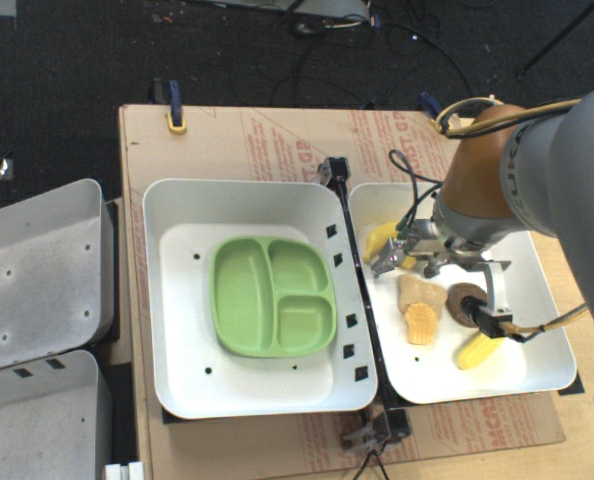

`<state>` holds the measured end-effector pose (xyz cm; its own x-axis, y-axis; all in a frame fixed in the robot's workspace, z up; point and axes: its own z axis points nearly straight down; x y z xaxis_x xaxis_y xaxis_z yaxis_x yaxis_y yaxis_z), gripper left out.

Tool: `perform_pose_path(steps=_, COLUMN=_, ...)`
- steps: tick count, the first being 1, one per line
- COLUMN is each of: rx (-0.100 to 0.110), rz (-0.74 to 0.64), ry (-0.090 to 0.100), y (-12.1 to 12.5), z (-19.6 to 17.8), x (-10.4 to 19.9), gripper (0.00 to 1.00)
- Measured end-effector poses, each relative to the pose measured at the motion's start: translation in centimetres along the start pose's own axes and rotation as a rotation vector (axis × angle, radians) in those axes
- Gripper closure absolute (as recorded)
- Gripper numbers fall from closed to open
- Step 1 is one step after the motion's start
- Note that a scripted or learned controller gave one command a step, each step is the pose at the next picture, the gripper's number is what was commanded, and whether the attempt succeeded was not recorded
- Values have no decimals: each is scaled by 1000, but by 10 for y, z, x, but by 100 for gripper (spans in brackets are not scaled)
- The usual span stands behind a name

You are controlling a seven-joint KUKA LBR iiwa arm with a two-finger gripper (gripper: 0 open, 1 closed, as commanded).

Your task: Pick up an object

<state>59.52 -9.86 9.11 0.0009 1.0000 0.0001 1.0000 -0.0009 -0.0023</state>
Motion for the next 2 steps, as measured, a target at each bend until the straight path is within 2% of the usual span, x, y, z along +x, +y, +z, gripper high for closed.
perform_pose_path(steps=1, rx=-3, rz=1, ry=0, y=1, z=-11, x=0, gripper=100)
perform_pose_path(steps=2, rx=-7, rz=-3, ry=-1, y=11, z=-62, x=-4, gripper=100)
